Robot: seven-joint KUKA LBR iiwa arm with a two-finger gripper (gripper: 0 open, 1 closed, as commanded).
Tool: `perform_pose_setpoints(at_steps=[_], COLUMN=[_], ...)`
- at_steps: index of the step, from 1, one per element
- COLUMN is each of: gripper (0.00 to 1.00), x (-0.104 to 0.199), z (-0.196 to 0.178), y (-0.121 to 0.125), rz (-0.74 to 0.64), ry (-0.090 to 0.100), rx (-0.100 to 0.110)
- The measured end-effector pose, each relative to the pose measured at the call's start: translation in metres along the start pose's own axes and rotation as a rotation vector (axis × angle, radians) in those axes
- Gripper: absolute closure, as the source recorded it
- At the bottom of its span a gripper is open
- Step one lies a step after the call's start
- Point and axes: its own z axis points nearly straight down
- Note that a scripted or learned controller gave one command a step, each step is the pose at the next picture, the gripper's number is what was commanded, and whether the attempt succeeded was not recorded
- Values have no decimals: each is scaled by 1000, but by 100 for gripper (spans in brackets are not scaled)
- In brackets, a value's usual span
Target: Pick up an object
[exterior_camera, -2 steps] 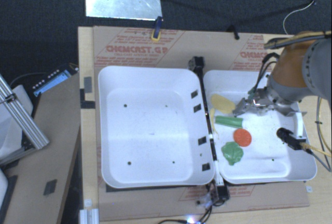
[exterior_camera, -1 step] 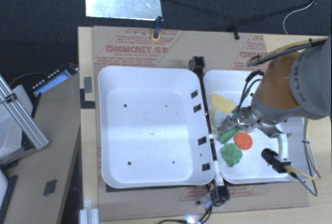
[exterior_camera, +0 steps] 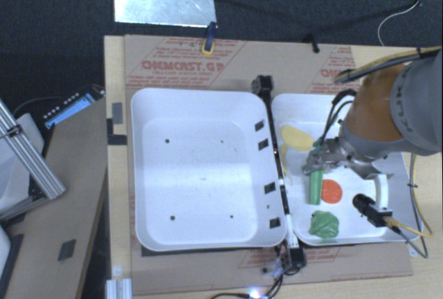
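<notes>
1. Beneath the gripper (exterior_camera: 313,165), on the floor of the right-hand bin (exterior_camera: 304,111), lies a green stick (exterior_camera: 315,188). Its length runs toward the near wall. It looks the likeliest thing to pick.
2. The gripper hangs over the stick's far end. From this slant I cannot tell whether the claw is released or clenched, and nothing can be seen held in it.
3. A good grasp would probably centre on the stick's middle rather than its end, and close across its narrow width, so that it does not pivot out.
4. An orange disc (exterior_camera: 332,192) sits just beside the stick on its right. Descending straight down should keep the disc from being nudged or caught.
5. A yellow piece (exterior_camera: 297,137) lies near the far end, and a green lump (exterior_camera: 324,223) lies by the near wall. Both seem clear of the grasp.
6. The left-hand bin (exterior_camera: 201,92) stands beyond the divider.
</notes>
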Motion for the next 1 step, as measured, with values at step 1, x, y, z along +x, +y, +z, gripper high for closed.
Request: perform_pose_setpoints(at_steps=[1], gripper=[100], x=[80], z=[-95], y=[49], rz=[-9], ry=[2], rx=[-10])
